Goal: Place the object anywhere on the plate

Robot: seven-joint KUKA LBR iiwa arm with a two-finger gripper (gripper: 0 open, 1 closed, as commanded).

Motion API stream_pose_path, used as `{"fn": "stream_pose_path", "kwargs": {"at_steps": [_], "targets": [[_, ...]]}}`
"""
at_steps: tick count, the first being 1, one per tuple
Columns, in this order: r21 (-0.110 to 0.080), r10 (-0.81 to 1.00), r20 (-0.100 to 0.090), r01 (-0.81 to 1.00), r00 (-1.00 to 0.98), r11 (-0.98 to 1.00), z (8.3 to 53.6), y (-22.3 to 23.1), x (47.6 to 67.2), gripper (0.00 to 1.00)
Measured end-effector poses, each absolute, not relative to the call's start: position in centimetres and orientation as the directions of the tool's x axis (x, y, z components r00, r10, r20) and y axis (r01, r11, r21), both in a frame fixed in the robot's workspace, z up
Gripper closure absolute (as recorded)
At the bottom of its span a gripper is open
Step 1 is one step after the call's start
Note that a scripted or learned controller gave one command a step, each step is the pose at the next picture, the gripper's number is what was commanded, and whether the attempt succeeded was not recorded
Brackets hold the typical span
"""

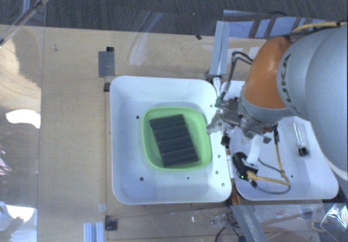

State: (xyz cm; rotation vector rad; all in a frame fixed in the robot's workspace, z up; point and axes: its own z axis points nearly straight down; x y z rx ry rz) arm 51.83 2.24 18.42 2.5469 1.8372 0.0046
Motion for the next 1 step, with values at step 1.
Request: {"fn": "stream_pose_path", "kwargs": {"at_steps": [1], "targets": [[0.005,0.952,0.002,0.952,0.308,-0.308,18.51,-3.24,54.13,0.0]]}}
